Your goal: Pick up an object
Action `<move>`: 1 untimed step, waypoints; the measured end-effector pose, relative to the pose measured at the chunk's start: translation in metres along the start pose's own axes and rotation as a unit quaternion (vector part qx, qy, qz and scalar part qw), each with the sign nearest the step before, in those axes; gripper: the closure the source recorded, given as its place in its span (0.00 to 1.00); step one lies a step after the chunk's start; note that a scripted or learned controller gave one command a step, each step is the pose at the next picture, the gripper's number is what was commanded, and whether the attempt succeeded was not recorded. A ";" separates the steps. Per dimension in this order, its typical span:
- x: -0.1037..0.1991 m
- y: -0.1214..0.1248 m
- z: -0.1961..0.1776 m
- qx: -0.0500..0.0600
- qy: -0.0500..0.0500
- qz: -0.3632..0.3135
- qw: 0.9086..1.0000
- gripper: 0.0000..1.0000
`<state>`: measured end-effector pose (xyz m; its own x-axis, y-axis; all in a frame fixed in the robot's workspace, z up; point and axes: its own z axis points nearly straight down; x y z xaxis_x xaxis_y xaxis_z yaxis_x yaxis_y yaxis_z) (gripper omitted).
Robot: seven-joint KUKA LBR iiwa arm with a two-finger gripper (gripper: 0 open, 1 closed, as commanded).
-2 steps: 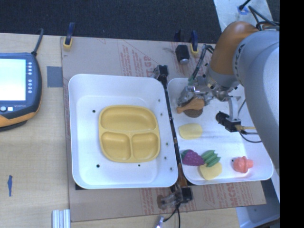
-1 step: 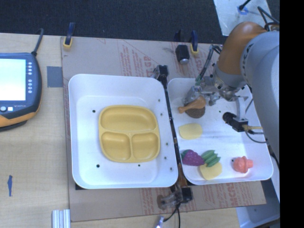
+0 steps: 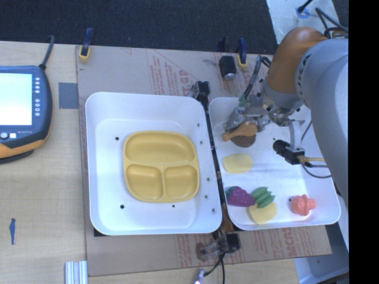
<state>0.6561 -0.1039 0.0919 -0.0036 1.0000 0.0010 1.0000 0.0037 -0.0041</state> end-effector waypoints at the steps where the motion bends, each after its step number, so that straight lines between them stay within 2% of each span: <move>1: -0.001 0.002 -0.014 -0.003 -0.001 -0.002 1.000 1.00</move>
<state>0.6586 -0.1047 0.1061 -0.0081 1.0000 -0.0012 1.0000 0.0081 0.0026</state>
